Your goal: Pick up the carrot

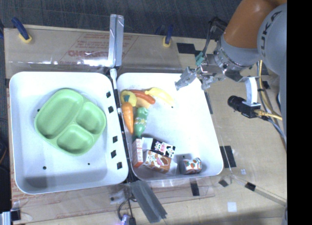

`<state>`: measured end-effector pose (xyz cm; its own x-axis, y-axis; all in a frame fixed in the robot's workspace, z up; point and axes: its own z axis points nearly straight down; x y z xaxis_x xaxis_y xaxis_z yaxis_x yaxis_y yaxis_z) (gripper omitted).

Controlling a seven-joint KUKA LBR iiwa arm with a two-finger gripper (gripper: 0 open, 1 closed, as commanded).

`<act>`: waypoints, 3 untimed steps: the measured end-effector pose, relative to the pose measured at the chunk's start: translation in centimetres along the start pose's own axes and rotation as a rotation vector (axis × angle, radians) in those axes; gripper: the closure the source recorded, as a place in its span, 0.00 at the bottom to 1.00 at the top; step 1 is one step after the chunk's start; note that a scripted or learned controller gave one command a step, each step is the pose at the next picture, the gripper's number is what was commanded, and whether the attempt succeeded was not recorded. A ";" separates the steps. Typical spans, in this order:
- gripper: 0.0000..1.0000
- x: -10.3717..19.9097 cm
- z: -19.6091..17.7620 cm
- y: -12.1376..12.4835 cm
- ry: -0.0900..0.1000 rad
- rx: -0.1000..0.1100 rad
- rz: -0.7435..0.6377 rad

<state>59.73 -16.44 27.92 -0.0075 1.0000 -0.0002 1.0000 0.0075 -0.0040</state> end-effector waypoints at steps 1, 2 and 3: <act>0.00 0.4 -4.9 -0.3 -0.001 -0.002 -0.328; 0.00 -4.5 3.6 3.1 0.000 0.000 -0.195; 0.00 4.3 18.8 5.3 0.000 -0.001 0.010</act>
<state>64.91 -12.12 9.15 0.0024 1.0000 0.0000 1.0000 -0.0024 -0.0034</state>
